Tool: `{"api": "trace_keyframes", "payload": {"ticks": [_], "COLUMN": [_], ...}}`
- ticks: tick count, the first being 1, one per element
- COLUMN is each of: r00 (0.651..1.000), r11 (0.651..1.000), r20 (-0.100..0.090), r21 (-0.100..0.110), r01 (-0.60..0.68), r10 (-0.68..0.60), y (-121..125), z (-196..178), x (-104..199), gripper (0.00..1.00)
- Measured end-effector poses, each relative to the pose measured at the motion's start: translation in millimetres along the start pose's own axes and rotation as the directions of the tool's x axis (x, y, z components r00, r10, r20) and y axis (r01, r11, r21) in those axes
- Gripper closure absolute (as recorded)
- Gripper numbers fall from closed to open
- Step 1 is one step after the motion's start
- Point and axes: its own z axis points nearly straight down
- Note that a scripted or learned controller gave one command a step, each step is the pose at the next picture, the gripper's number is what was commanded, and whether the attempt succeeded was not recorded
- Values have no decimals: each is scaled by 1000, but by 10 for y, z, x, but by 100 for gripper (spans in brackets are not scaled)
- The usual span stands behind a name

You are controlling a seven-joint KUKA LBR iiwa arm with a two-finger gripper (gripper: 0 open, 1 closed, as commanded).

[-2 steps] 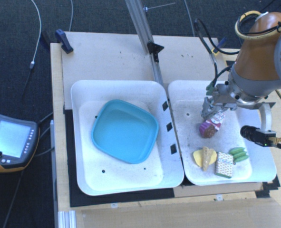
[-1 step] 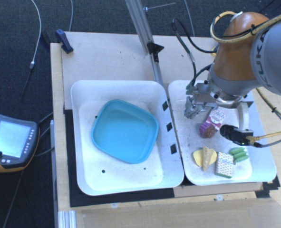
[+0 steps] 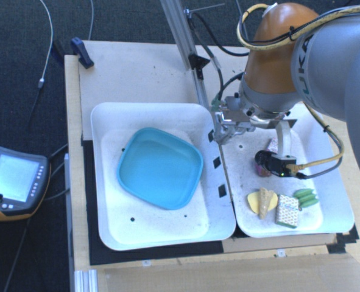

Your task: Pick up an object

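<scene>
**A:** In the camera view, the grey arm is hanging its two-finger gripper [image 3: 226,125] over the far left corner of the right shallow white bin [image 3: 327,163], close to the wall next to the left shallow white bin [image 3: 105,121]. It cannot be told whether the claw is spread or pressed together.

**B:** And what is lying there to pick?

**A:** Three small pieces are sitting along the right bin's near edge, well apart from the gripper: a yellow wedge-shaped piece [image 3: 261,202], a speckled white-and-green block [image 3: 287,210] touching it, and a green pod-shaped piece [image 3: 306,196] just beside the block. A blue square plastic plate [image 3: 160,167] is lying flat in the left bin.

**B:** The plate is probably offering no edge to pinch.

**A:** Likely so. The green pod looks the easiest to grasp, so the arm is better off centring above it and descending straight, keeping clear of the block.
</scene>
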Motion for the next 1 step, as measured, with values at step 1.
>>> {"api": "trace_keyframes", "payload": {"ticks": [1], "r00": [1000], "r11": [1000], "r20": [1], "r21": [1], "r01": [0], "r10": [0], "y": [242], "z": [88], "x": [467], "gripper": [100]}}
